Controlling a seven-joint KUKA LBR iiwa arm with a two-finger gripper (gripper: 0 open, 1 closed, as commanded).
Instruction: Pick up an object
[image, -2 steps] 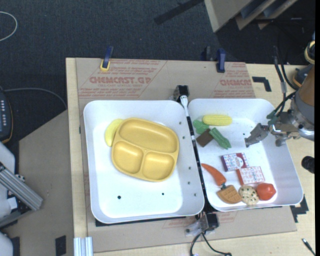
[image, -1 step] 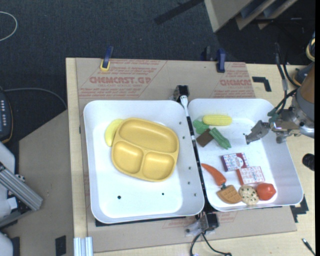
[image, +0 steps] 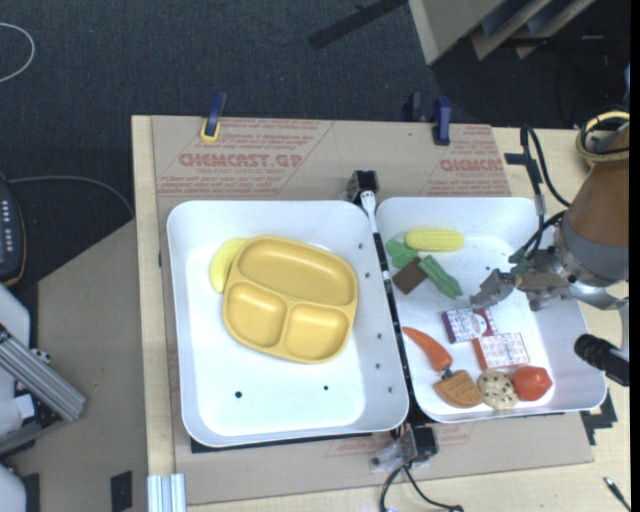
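The right bin holds a yellow corn cob, a green piece beside a brown block, a red pepper, two red-and-white packets, a tomato, a round cookie and an orange cracker. My gripper hangs over the bin's right half, just above and right of the upper packet and apart from the green piece. I see nothing held in it.
The left bin carries a yellow three-compartment plate with a yellow banana-like piece tucked under its left edge. Clamps stand at the board's back edge. The arm's orange band rises by the right bin's right wall.
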